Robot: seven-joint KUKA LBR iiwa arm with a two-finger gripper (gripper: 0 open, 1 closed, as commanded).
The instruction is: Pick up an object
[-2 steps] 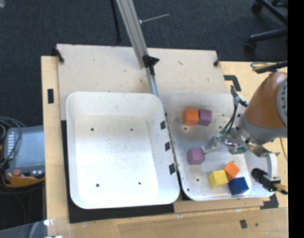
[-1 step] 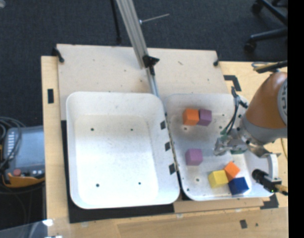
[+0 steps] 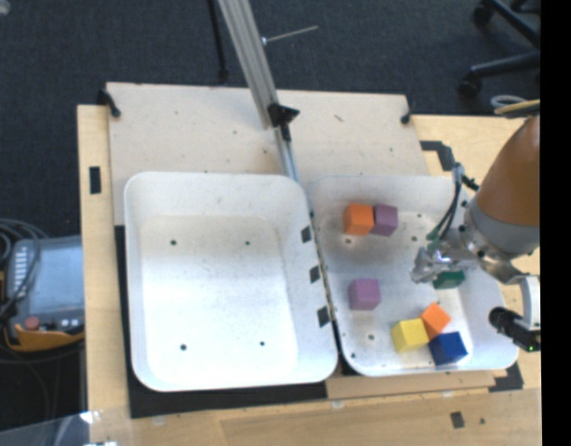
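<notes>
Camera view. The light wooden worktop (image 3: 220, 124) carries two shallow white plastic bins side by side. The left bin (image 3: 146, 203) occupies the centre-left of the frame. The right bin (image 3: 355, 365) sits at centre-right and contains six small cubes. An orange cube (image 3: 359, 218) and a purple cube (image 3: 386, 219) stand touching each other in the upper part of this bin. A second purple cube (image 3: 364, 294) stands alone near the bin's middle. A yellow cube (image 3: 409, 334), a smaller-looking orange cube (image 3: 435, 318) and a blue cube (image 3: 447, 347) form a tight cluster at lower right.

The grey arm with the orange band (image 3: 513, 189) enters from the right edge of the frame. The hand (image 3: 438, 269) hangs over the right bin, just above the lower-right cluster in the picture and well apart from the upper pair. No cube is visible between its fingers; whether they are spread or closed cannot be told at this resolution.

Judged step: approach, before any grasp. No object is lifted. The nearest candidate appears to be the orange cube in the cluster. The next move calls for centring the hand over one cube and descending with enough clearance from its touching neighbours, which may obstruct a finger.
</notes>
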